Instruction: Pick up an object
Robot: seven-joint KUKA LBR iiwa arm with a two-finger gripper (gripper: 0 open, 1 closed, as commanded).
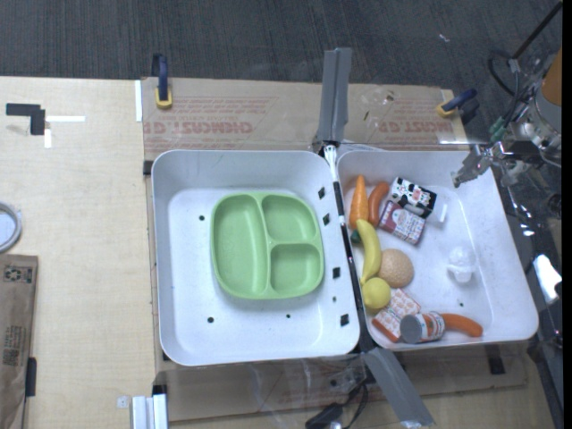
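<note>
Two white bins [170, 239] were seen side by side; toy food, including a banana [369, 250], lay in the right one. The gripper [472, 166] was poised over its upper right rim.

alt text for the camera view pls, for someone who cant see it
Two shallow white bins sit side by side on a bench: the left bin holds a green divided plate, the right bin toy food including a banana and carrot. The arm's tool hovers at the right bin's far right corner.
</note>
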